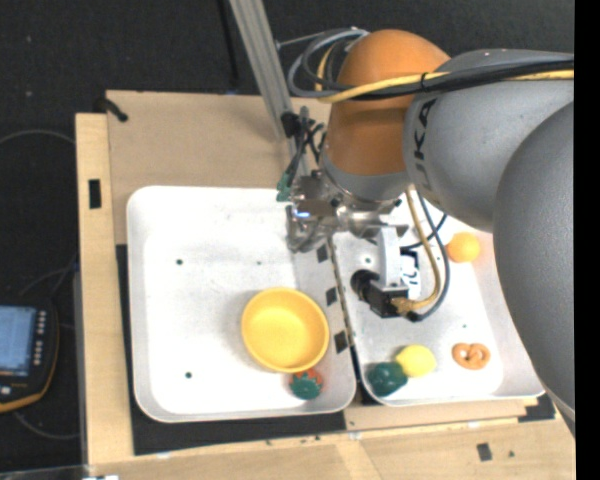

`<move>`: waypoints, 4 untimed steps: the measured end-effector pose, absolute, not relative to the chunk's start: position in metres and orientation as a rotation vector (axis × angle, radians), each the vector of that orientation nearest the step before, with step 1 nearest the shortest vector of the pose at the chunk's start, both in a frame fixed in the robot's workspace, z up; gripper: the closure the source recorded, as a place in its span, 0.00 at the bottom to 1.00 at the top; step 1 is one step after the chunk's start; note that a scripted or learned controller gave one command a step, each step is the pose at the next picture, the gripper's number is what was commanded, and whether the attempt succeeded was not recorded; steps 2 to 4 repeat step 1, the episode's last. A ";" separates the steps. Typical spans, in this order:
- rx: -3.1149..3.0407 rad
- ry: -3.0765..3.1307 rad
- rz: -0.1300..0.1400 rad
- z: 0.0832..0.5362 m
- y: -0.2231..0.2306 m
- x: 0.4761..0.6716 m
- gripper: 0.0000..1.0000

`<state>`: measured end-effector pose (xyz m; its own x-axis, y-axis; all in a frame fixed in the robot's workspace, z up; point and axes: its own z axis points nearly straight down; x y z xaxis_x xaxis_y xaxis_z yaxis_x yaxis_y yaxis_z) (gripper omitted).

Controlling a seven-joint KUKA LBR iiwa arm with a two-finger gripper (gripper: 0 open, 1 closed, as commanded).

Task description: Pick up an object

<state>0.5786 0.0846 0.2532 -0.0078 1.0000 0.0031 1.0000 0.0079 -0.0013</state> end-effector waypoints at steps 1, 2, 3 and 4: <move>-2.217 -2.222 -0.001 0.253 0.082 0.579 0.00; -2.217 -2.222 -0.001 0.253 0.082 0.579 0.00; -2.217 -2.222 -0.001 0.253 0.082 0.579 0.00; -2.217 -2.222 -0.001 0.253 0.082 0.579 0.00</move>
